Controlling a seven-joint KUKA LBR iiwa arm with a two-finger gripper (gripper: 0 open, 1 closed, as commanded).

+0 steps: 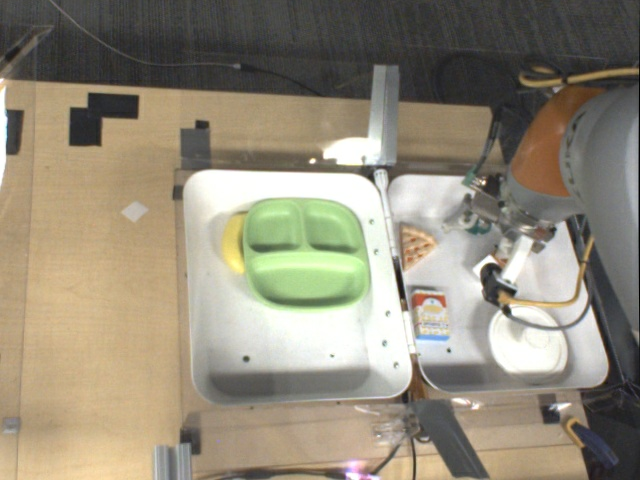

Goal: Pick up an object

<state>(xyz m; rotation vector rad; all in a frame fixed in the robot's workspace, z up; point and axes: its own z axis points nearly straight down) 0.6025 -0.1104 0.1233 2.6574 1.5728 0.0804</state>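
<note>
White right-hand bin is where it's all happening: the claw hangs over its far half, and from this angle I honestly can't tell whether it's wide or narrow, though I see nothing held in it. Closest candidate is the pizza slice, lying flat just beside the claw toward the view's left and a touch nearer the camera, tucked close to the wall dividing the two bins. To do this grab well I'd slide the claw over until it's square above the middle of the slice, turn the wrist so it closes across the narrow width rather than along the length, then come straight down. It's thin and flat, so a slanted approach would probably just skate it into the wall. That wall is the catch, since there's little room on that side, so I'd watch for a bump. The slice's long axis looks to run roughly along the divider with a slight slant, broad crust end away from the camera and tip toward the small box below-left of the claw. It's small in frame, so that's only my best read
</note>
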